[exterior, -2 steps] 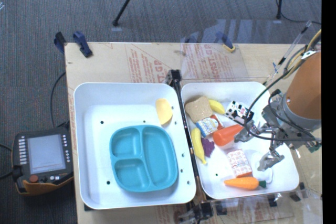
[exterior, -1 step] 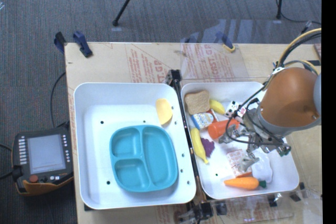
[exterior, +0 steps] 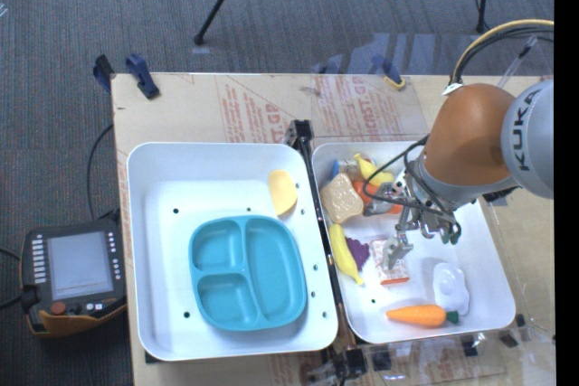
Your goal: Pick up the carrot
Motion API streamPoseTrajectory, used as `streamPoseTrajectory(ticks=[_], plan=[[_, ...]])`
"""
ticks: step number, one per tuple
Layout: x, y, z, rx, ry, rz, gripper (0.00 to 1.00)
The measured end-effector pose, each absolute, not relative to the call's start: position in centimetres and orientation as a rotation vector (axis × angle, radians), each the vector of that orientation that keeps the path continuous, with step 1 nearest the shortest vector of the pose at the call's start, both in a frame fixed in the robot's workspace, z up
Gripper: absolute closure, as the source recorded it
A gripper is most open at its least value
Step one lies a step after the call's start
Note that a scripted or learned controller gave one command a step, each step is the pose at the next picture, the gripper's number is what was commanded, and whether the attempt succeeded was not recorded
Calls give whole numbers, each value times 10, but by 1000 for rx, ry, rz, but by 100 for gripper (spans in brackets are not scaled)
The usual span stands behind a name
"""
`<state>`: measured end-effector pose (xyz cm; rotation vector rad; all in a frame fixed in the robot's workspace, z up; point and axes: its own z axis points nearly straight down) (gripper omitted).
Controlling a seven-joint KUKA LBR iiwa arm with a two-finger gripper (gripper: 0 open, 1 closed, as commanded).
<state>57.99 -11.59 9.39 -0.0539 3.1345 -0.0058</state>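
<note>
**Carrot waits at bin's near edge as arm works above the clutter**

Here, seen from above and read left to right: a teach pendant [exterior: 72, 271] lies on the carpet beside the desk [exterior: 226, 104], likely parked within an operator's reach. On the desk, the left bin [exterior: 149, 194] carries a blue divided plate [exterior: 246, 271], with a pale yellow piece [exterior: 283, 192] near the bin's far right corner, well apart from the action. The right bin [exterior: 498, 285] holds the mixed play food: a tan bread-like piece [exterior: 341, 199] and small coloured items at the far end, a banana [exterior: 343, 250] along the left wall, a purple item [exterior: 360, 253] just beside it, and a white object [exterior: 450, 287] to the right. The carrot [exterior: 418, 315], orange with a green tip, lies on its side by the near wall, clear of the pile and so apparently open to a grasp from above. The grey-and-orange arm [exterior: 470, 145] reaches in from the right, and its jaws [exterior: 395, 259] hang over the bin's middle, short of the carrot. Whether they stand wide or narrow cannot be told from this angle, and nothing is visibly held between them. The pick-up looks not yet begun.
</note>
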Motion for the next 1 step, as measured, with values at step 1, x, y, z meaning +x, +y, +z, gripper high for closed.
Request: streamPoseTrajectory(ticks=[1], plan=[[501, -139, 94, -809, 3020, -3, 0]])
